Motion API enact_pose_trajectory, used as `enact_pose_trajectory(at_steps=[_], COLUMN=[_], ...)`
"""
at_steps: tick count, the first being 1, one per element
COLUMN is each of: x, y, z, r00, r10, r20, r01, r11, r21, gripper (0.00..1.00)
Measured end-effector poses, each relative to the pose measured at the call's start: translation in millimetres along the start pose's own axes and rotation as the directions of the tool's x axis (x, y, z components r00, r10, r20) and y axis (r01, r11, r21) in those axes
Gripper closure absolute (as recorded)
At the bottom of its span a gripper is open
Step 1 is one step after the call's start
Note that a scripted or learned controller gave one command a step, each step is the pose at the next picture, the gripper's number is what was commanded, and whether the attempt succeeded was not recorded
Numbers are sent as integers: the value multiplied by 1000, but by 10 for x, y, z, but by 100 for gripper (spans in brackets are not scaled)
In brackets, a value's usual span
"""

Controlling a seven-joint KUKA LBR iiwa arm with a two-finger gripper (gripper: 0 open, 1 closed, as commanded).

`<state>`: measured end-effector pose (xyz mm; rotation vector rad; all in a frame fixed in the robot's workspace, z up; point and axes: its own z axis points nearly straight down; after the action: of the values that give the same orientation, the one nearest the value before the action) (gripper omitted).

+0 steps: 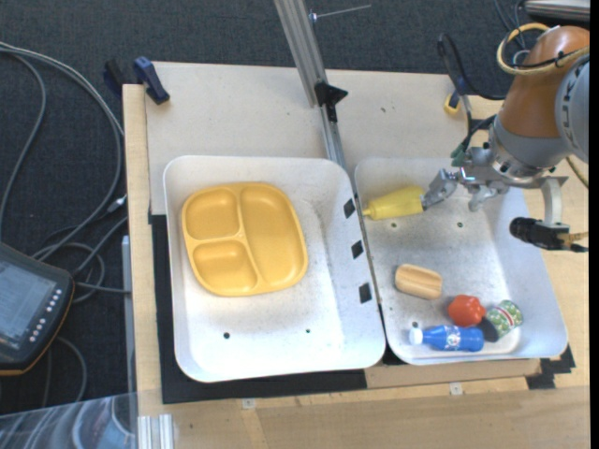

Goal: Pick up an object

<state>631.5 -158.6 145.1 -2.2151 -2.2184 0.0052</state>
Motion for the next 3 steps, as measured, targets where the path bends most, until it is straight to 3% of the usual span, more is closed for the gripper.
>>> enact_pose_trajectory(at_steps=[1,2,3], x=[8,8,-29], y=[-10,17,12], z=[531,374,-77], r00=[1000,1000,1000], r10=[1,1,2], r20=[0,1,4], r01=[-1,-1,-2], r11=[1000,1000,1000], r21=[2,-8,-13], gripper=[0,100,100])
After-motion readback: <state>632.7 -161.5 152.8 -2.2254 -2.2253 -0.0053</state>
